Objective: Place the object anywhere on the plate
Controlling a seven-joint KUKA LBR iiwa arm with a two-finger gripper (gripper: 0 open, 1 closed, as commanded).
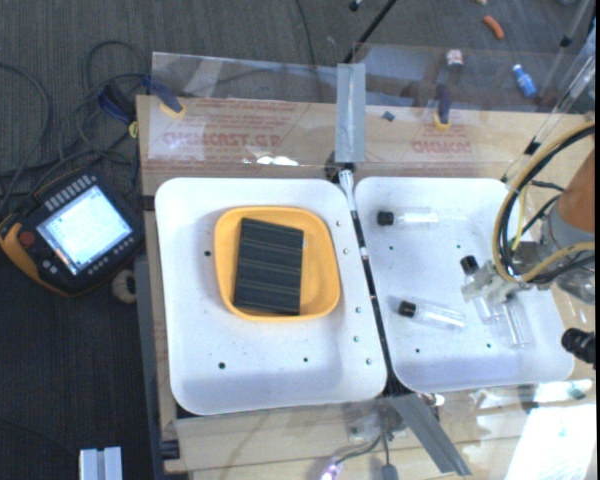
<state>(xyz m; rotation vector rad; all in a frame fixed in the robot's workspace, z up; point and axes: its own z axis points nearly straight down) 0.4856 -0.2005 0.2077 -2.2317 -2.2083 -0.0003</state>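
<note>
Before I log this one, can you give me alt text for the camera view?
A dark ribbed block lies on a yellow plate in the left bin. In the right bin, the gripper is low among clear vials.

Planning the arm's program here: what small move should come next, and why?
Probably lower the gripper onto a clear vial in the right bin; the yellow plate in the left bin carries a dark block, no vial.
</note>
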